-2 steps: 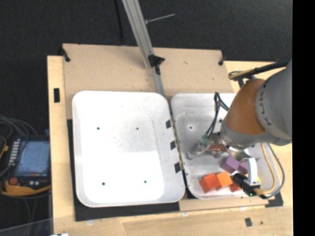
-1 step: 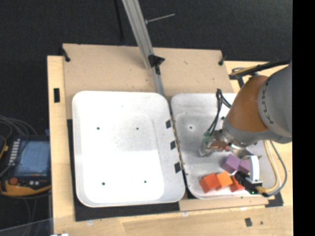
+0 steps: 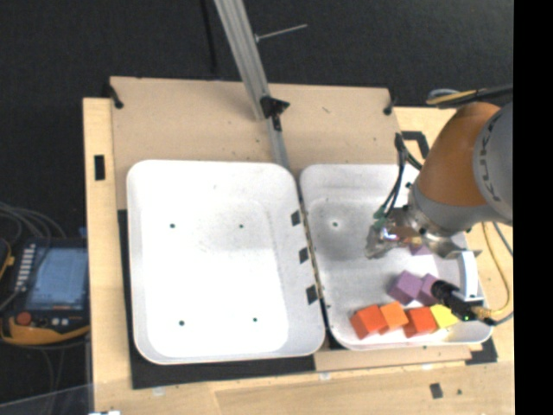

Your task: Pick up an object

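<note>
The blocks lie in the right bin (image 3: 346,188), near its front corner: an orange block (image 3: 371,320), a red-orange one (image 3: 421,321), a yellow one (image 3: 444,316) and a purple block (image 3: 413,286). None looks lifted, so the pick seems not yet made. The gripper (image 3: 386,234) hangs low over the bin, behind the blocks. The wrist hides much, and I cannot tell how the fingers stand or whether they hold anything. The left bin (image 3: 212,258) sits beside it on the worktop (image 3: 199,119).

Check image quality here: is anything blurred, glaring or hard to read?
Camera view: the left bin is bright, nearly washed out; the gripper is soft and smeared against the right bin; the orange blocks and purple block read clearly in colour, with soft edges.
</note>
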Controlling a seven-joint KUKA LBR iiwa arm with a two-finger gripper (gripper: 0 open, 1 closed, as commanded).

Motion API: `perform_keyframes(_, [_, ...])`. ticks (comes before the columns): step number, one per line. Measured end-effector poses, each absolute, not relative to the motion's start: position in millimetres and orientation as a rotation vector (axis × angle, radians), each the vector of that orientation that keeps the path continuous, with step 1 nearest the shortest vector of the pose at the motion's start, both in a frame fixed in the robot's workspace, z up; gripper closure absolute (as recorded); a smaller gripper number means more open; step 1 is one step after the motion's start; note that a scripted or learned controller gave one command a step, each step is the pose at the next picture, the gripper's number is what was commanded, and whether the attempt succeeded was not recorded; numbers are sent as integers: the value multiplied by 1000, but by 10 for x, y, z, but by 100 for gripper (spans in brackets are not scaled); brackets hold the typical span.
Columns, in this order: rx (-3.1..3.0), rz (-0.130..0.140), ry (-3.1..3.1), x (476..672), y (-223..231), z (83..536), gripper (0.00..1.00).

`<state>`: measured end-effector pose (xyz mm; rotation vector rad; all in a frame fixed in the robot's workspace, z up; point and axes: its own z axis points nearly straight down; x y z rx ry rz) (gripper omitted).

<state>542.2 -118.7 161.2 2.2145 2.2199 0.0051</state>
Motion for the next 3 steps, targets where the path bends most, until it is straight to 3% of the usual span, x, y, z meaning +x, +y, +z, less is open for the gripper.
perform_keyframes(2, [2212, 5, 2223, 5523, -1227, 2508, 100])
perform_keyframes(3, [2212, 5, 2230, 5708, -681, 2584, 100])
